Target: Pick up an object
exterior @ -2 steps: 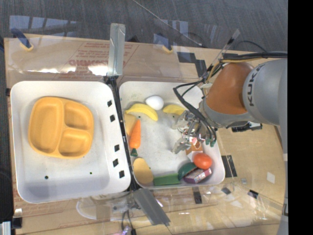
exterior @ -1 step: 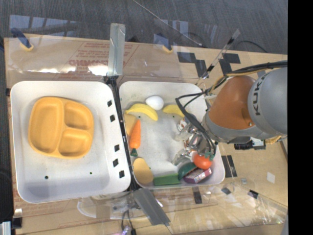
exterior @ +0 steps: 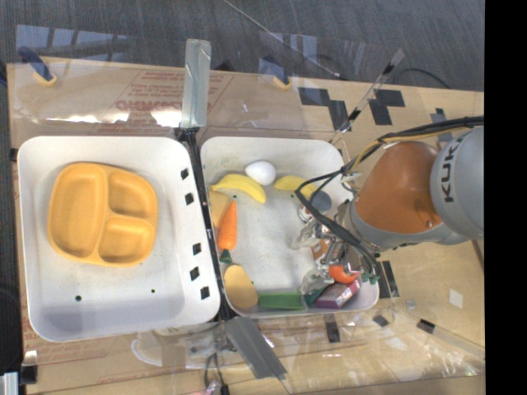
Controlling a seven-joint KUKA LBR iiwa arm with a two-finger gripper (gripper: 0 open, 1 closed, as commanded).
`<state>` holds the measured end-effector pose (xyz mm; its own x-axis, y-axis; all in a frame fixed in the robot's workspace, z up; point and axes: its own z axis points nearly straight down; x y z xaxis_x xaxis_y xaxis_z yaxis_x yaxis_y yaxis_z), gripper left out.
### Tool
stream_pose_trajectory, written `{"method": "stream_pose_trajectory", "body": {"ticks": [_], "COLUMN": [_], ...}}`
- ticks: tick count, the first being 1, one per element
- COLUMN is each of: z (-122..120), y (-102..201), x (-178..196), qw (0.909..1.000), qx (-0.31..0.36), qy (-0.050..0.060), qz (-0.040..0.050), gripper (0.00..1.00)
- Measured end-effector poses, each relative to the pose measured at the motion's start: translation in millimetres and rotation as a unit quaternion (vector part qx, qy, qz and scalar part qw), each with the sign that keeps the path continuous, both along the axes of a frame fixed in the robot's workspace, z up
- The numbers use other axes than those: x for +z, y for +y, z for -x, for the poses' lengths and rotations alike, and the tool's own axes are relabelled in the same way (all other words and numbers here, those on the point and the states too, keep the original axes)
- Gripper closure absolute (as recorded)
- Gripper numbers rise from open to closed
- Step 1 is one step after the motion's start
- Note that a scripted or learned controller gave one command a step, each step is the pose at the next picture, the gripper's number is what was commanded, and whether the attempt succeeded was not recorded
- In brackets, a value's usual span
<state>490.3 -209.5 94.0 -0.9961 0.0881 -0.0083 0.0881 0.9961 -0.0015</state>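
The right bin holds a yellow banana, a white egg, an orange carrot, a second yellow piece, a tan oval piece, a green block, a purple block and a small red piece. My gripper is low in the bin's front right corner, just above the red and purple pieces. The wrist and cables hide what lies directly under it.
The left bin carries a yellow divided plate. The grey arm with its orange band overhangs the right bin's right wall. A grey tape strip runs behind the seam between the bins.
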Motion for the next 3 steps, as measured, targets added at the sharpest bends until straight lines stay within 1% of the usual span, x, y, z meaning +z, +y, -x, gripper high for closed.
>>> {"method": "stream_pose_trajectory", "body": {"ticks": [1,2,3], "z": [-2,-36,-158], "y": [1,0,1], "x": [0,-1,-2], "qw": [0.9977,0.9899,0.9988], "qx": [0.067,0.142,0.049], "qy": [-0.002,0.003,0.004], "qz": [0.0008,-0.0002,-0.0012], "gripper": [0.00,0.00,0.00]}}
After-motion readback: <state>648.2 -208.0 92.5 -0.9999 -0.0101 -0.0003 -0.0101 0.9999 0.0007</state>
